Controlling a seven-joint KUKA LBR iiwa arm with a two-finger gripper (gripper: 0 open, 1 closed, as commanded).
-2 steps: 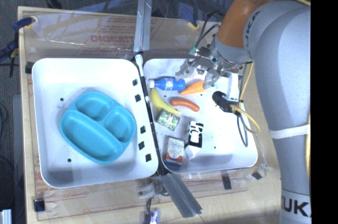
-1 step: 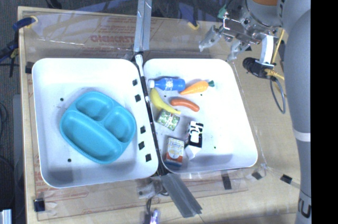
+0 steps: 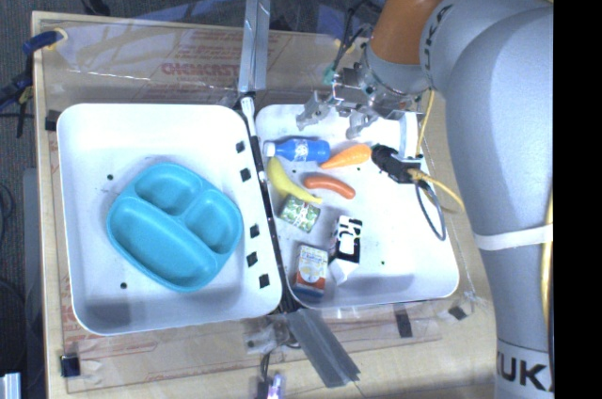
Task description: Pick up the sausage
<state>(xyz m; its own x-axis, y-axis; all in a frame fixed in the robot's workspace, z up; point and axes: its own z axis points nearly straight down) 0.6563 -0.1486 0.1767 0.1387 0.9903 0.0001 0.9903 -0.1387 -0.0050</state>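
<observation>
The sausage (image 3: 328, 186), a short reddish-orange link, lies in the right bin (image 3: 428, 247) near its middle, just below the carrot (image 3: 345, 156) and to the right of the banana (image 3: 285, 183). My gripper (image 3: 337, 117) hovers over the bin's far edge, above the blue bottle (image 3: 297, 150) and the carrot. Its fingers (image 3: 311, 114) stand spread apart with nothing between them. The sausage lies a short way nearer the camera than the gripper, apart from it.
The right bin also holds a green-white packet (image 3: 300, 215), a small carton (image 3: 311, 268) and a black-and-white object (image 3: 348, 240). A blue divided plate (image 3: 175, 223) sits in the left bin (image 3: 94, 152). A black cable (image 3: 428, 195) loops over the right bin's right side.
</observation>
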